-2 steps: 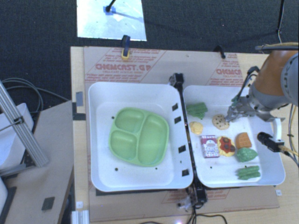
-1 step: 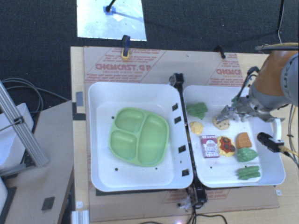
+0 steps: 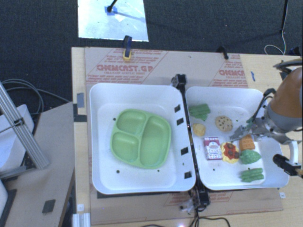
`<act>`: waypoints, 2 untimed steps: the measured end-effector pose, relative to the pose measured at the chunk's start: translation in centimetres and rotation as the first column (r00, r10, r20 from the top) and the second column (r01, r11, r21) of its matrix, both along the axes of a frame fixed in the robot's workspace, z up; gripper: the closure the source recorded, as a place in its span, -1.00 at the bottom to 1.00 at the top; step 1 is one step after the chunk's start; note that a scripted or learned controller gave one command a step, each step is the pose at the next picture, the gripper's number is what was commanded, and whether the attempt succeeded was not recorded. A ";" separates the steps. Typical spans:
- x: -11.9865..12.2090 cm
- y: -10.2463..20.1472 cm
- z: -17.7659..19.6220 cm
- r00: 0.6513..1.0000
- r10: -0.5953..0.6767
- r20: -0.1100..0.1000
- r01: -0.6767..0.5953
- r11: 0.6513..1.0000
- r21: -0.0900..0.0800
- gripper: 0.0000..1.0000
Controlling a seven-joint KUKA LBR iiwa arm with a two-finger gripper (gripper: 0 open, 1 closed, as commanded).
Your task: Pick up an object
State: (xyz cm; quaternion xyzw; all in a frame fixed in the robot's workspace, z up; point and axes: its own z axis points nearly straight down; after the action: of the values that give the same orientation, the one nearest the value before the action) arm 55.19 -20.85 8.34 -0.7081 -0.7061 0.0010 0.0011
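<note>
The right bin (image 3: pixel 236 94) holds several toy foods: a green leafy piece (image 3: pixel 200 111), a round cookie (image 3: pixel 223 123), a small yellow piece (image 3: pixel 199 129), a red box (image 3: pixel 212 148), a red and yellow pizza slice (image 3: pixel 230 152), an orange-brown block (image 3: pixel 246 143), a green broccoli-like piece (image 3: pixel 250 156) and green beans (image 3: pixel 252 175). My gripper (image 3: pixel 245 130) reaches in from the right and hangs low over the bin, just above the orange-brown block and right of the cookie. The wrist hides its tips.
The left bin (image 3: pixel 102 98) holds a green divided plate (image 3: pixel 141 137). A black hinge strip (image 3: pixel 184 126) runs between the bins. A black part of the arm (image 3: pixel 286 164) sticks out over the right bin's right rim.
</note>
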 end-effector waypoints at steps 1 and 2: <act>0.4 0.2 1.2 1.000 0.004 0.007 -0.004 1.000 -0.002 1.00; 0.4 0.2 1.1 1.000 0.004 0.007 -0.004 1.000 -0.001 -1.00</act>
State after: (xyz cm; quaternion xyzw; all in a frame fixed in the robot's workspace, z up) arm 55.57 -20.67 9.49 -0.7068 -0.7075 -0.0010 -0.0019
